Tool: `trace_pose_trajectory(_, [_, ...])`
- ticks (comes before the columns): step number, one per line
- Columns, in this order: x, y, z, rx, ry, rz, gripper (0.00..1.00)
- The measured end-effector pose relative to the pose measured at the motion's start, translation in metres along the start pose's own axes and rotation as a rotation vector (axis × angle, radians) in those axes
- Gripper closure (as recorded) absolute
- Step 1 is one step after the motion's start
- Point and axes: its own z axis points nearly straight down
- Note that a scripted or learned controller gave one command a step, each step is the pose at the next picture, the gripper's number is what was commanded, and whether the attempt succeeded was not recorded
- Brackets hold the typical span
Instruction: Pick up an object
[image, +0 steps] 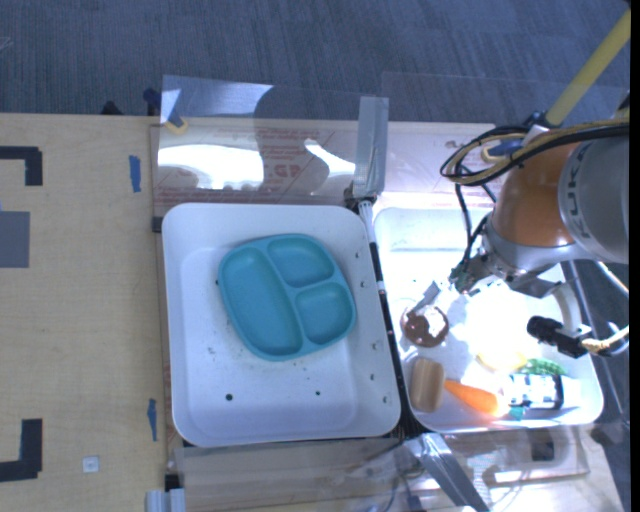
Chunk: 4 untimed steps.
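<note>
- Nearest the camera, along the counter's (70, 300) front edge, lie the front rims of two shallow white bins set side by side.
- Left bin (200, 400): it holds a teal plate (287, 296) with three compartments, lying flat near the middle of the bin and a little toward its back edge. A few dark specks dot the bin floor in front of the plate.
- Right bin (590, 400): brightly lit, so parts of its floor wash out to white. Several small things lie in its front half.
- A tan block (427, 383) lies near the right bin's front left corner.
- An orange carrot (471, 396) lies just beside the tan block, toward the bin's front edge, and points toward the right.
- A green and blue item (533, 385) with dark parts lies near the front right corner; its details are too small to make out.
- A round brown object (425, 327) sits near the right bin's left wall, behind the tan block.
- The grey arm with its orange band (535, 205) reaches in from the right, over the back of the right bin.
- The pincer (436, 297) hangs just above and behind the round brown object, very close to it. I cannot tell how its grip is set, nor whether it touches the object.
</note>
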Motion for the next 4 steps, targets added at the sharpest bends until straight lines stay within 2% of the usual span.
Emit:
trace_pose_trajectory(1, [-0.02,0.026,-0.029,0.006,-0.001,0.506,0.0])
trace_pose_trajectory(2, [-0.052,0.062,-0.008,0.009,0.0,0.379,0.0])
trace_pose_trajectory(3, [0.008,-0.031,0.004,0.005,0.002,0.294,0.0])
trace_pose_trajectory(4, [0.02,-0.103,0.003,0.001,-0.001,0.054,0.0])
